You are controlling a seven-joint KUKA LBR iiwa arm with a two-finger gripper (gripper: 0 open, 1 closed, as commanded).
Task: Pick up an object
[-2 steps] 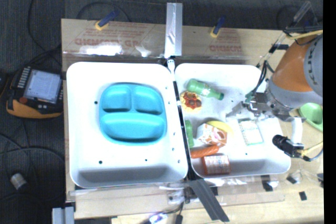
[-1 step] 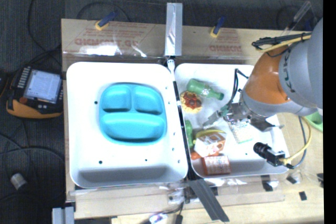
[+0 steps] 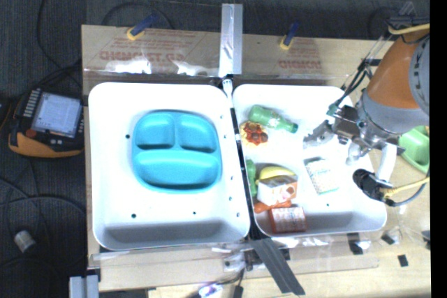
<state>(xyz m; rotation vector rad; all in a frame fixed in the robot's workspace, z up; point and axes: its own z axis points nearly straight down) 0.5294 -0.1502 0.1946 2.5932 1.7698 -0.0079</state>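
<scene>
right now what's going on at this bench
A grey and orange robot arm reaches in over the right bin, its gripper near the bin's right side above a small clear packet. A green bottle, a banana and small food boxes lie along the bin's left side. The left bin holds a blue divided plate.

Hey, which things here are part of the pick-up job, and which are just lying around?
Part of the job:
- claw, above the right bin
- green bottle
- banana
- red packet
- small clear packet
- red berries

Just lying around:
- blue divided tray in the left bin
- handheld screen device on the floor
- yellow clamps
</scene>
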